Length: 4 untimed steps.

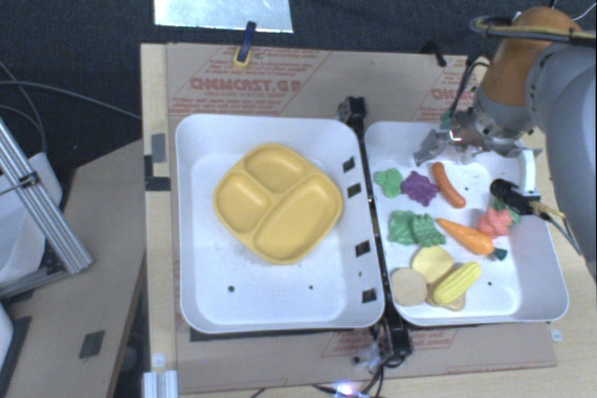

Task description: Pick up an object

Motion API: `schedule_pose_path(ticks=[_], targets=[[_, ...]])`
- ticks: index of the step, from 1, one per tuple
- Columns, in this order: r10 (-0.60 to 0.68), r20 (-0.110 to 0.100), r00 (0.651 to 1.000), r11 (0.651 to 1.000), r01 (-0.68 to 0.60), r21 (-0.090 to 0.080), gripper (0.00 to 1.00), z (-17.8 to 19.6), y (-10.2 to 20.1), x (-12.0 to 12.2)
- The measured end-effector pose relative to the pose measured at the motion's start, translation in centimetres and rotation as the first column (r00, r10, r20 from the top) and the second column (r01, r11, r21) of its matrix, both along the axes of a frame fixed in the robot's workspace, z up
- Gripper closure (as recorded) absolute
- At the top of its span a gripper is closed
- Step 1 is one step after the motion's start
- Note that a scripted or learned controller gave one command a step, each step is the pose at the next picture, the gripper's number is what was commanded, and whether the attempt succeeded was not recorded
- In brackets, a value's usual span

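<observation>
The bench [280,70] spans the scene, a brown board printed with red lettering, and it bears two shallow white bins side by side; the left bin [201,200] holds a yellow divided plate [277,202] set at an angle near its middle, with three compartments and nothing in them; the right bin [541,284] holds the toy food that the task draws on. The arm [550,75] reaches in from the right, grey with an orange band, and bends down over the far part of the right bin; its gripper [446,141] sits low at that bin's far left corner, above bare white floor; whether the claw is apart or together I cannot tell, since the tip is a small grey blur here, and nothing shows between its tips.

The candidates lie just near of it: a red sausage [448,185] closest, tilted, with a purple grape bunch [419,188] touching its left side and a green leafy piece [388,181] further left; nearer still a second green piece [410,227], an orange carrot [466,237], and a pink piece [495,221] at the right; at the near edge a yellow corn cob [457,283], a pale yellow slice [431,262] and a tan round [408,285] crowd together.

As I judge it, the pick is not yet made; every item rests on the bin floor; descent, closing and lift all remain.
</observation>
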State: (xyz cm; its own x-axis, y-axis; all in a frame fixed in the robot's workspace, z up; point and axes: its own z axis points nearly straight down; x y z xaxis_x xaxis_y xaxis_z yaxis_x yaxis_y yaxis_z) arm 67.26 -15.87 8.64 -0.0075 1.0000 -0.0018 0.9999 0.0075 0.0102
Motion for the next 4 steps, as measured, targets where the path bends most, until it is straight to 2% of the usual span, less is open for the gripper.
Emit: schedule_pose_path(ticks=[1, 2, 3, 4], targets=[[0.001, -0.014, 1.000, 1.000, -0.001, 0.006, 0.00, -0.2, 7.1, -6.6], [-0.007, -0.005, 1.000, 1.000, 0.007, 0.000, 0.00, -0.1, 2.8, -3.7], [-0.005, -0.003, 1.000, 1.000, 0.005, 0.002, 1.00, 1.1, 3.1, -3.7], [-0.008, -0.020, 1.000, 1.000, 0.008, 0.005, 1.00, -0.3, 6.0, -14.5]])
